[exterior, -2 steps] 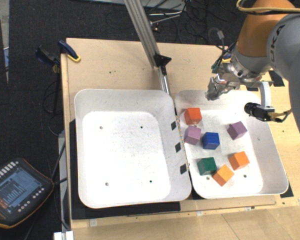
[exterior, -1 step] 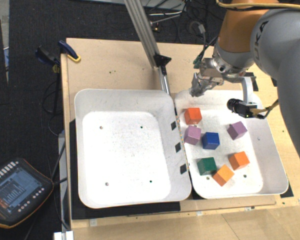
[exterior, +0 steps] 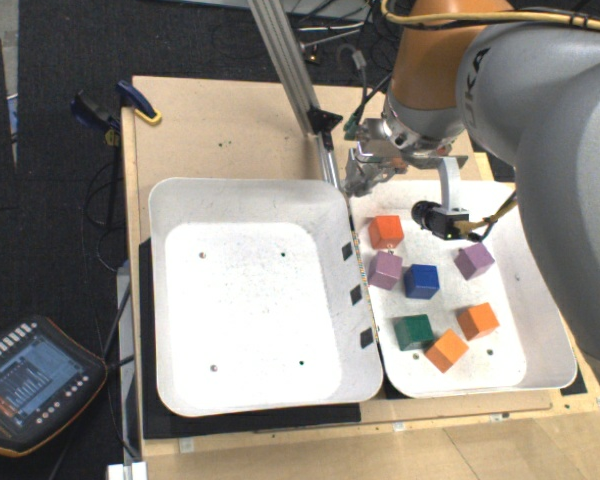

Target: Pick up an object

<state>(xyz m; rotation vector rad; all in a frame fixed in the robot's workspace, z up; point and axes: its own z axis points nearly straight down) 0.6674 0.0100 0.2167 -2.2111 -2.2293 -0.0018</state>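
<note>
The right bin [exterior: 540, 363] holds several small blocks: an orange one [exterior: 385, 231] at the top left, a lilac one [exterior: 385, 268] below it, a blue one [exterior: 421, 281], a purple one [exterior: 474, 260], a green one [exterior: 413, 331] and two more orange ones [exterior: 477, 320] [exterior: 446, 350]. My gripper [exterior: 363, 176] hangs over the right bin's top left corner, just above and left of the top orange block. Nothing is visible between its fingers.
The left bin [exterior: 250, 288] lies beside the right one, sharing a middle edge. A metal strut [exterior: 285, 53] slants down from the top to the bins' junction, close to the gripper. Blue clamps [exterior: 130, 100] sit at the bench's far left corner. A teach pendant [exterior: 30, 383] lies at the lower left.
</note>
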